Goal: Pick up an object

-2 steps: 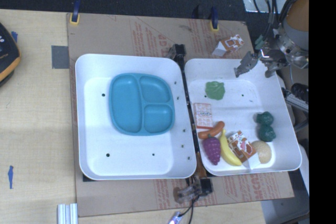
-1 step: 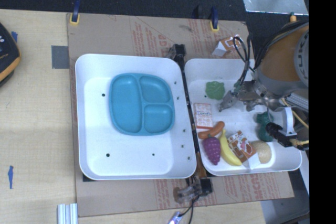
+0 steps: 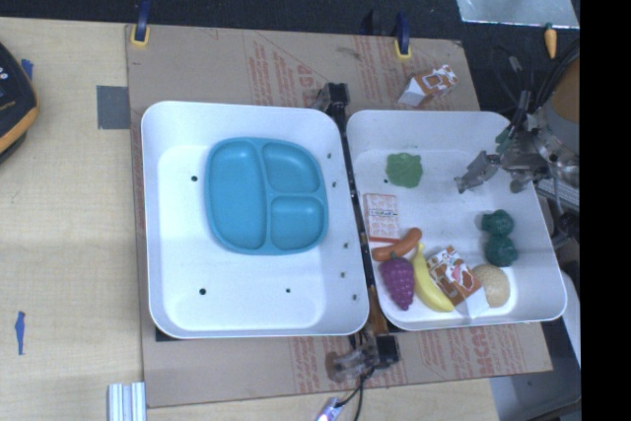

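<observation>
Broccoli point(image 3: 499, 238), two dark green knobbly florets, lies near the right edge of the right bin point(image 3: 446, 125) and is the toy closest to the gripper point(image 3: 476, 175). It looks like light, hollow moulded plastic: stiff and bumpy, so probably less slippery than its smooth neighbours, and best pinched across the narrower middle of one floret. The gripper hangs over the bin's right side, above the broccoli's spot and apart from it. Its two dark fingers appear spread and nothing sits between them.

Along the bin's near edge a glossy yellow banana point(image 3: 430, 283), purple grapes point(image 3: 398, 279) with a pebbled surface and a smooth orange-red sausage point(image 3: 397, 244) crowd together, touching. A printed snack packet point(image 3: 451, 273) and a pale rounded bread roll point(image 3: 491, 285) lie beside them. A flat green lettuce leaf point(image 3: 403, 169) rests alone toward the far edge. The left bin point(image 3: 177, 311) carries a matte blue divided plate point(image 3: 265, 195).
</observation>
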Controlling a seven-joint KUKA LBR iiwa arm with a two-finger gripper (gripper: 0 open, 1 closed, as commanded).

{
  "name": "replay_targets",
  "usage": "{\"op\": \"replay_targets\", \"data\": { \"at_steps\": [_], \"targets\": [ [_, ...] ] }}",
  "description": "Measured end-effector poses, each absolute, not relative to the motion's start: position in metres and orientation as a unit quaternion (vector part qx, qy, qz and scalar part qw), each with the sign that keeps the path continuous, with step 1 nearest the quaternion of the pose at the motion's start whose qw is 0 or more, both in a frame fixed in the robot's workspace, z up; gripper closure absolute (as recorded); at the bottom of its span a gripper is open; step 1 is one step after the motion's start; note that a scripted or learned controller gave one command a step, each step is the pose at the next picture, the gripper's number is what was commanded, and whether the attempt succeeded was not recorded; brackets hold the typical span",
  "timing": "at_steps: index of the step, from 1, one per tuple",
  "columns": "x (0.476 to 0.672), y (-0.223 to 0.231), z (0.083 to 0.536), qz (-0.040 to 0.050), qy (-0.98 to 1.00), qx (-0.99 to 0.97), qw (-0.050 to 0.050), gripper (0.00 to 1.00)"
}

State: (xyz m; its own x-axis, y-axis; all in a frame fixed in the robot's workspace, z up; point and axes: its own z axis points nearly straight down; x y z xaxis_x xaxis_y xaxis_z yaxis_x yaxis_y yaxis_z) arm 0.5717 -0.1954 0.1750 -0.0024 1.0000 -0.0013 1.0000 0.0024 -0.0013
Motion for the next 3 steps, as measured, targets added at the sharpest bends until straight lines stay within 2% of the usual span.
{"op": "replay_targets", "data": {
  "at_steps": [1,2,3],
  "targets": [
    [0.527,-0.212,0.232,0.0008,-0.708,-0.706,0.000,0.00],
    [0.540,-0.211,0.160,0.0017,-0.709,-0.705,0.001,0.00],
    [0.529,-0.212,0.091,0.0016,-0.709,-0.705,0.001,0.00]
  ]
}}
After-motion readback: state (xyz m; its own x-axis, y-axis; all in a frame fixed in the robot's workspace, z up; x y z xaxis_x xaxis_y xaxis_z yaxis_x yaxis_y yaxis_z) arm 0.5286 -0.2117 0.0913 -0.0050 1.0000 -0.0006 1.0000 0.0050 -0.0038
